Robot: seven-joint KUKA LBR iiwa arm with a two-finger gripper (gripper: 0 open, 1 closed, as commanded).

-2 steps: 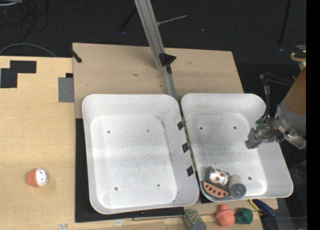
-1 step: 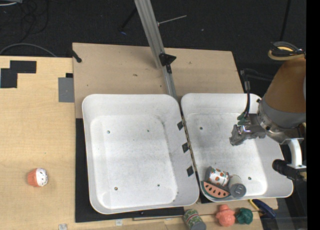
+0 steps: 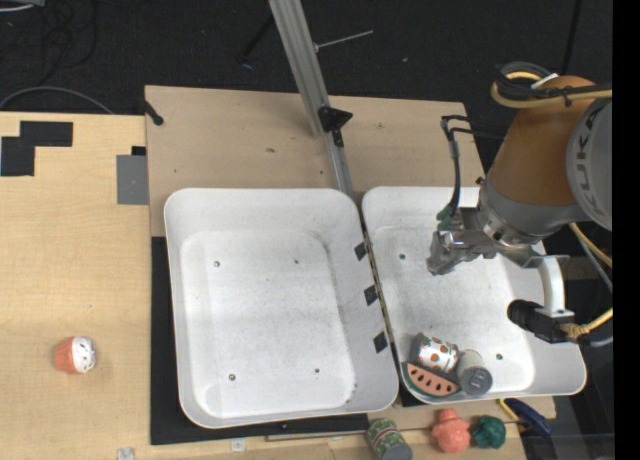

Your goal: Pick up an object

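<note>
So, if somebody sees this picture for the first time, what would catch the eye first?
Probably the big grey arm with its orange band, reaching in from the right, its gripper above the right white bin. Next, the small heap in that bin's near corner: a red-and-white can, a watermelon-slice toy and a grey round piece. Last, the orange-and-white ball lying alone on the wooden bench at far left.

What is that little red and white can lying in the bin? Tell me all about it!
The small can looks red with white patches and a silvery end, likely metal. It lies tipped on its side, not standing, near the front corner of the right bin. A grey round lid-like piece sits close beside it, and a red slice-shaped toy lies just in front of it; whether they touch it is hard to tell. The hand hangs farther back, well away from it.
</note>
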